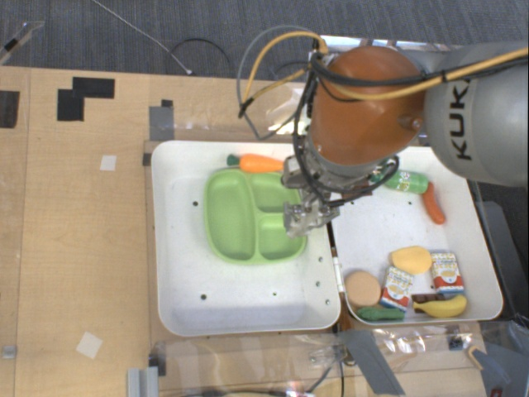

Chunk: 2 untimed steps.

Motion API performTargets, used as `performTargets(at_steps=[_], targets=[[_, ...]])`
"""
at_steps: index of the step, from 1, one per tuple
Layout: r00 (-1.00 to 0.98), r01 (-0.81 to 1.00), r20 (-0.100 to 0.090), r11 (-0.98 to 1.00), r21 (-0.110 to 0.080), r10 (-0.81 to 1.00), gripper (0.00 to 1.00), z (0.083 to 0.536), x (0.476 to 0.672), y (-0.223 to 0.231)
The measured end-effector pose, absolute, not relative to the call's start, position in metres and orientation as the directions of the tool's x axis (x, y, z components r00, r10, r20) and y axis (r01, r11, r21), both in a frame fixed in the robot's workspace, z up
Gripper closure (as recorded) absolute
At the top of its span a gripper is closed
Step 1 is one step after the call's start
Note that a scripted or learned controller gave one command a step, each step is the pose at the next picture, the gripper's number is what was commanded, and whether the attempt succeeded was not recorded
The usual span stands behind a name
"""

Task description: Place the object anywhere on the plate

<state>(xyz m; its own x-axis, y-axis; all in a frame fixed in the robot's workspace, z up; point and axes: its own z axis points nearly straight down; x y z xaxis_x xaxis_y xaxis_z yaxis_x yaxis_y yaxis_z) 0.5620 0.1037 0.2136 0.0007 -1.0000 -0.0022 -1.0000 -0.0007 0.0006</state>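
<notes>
A green divided plate (244, 222) lies in the left white bin (190, 304). An orange carrot (260, 164) with a green top rests just behind the plate's far rim, lying across. My gripper (300, 218) hangs below the orange wrist band, low over the plate's right edge near the wall between the two bins. The bulky wrist hides most of the gripper from above. I see nothing sticking out below it.
The right bin (488, 304) holds a green bottle (405, 182), a red sausage-like piece (434, 206), a yellow piece (411, 260), two small cartons (398, 285), a banana (442, 307) and a tan round item (362, 288). Cables loop above the arm.
</notes>
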Motion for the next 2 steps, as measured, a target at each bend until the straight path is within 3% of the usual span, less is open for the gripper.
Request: performTargets(at_steps=[1,2], targets=[[0.2,-0.98,-0.005,-0.2,-0.005,-0.98,1.0,0.2499,0.5723,0.1599],[0.198,-0.98,-0.005,-0.198,-0.005,-0.98,0.0,0.2495,0.5725,0.159]])
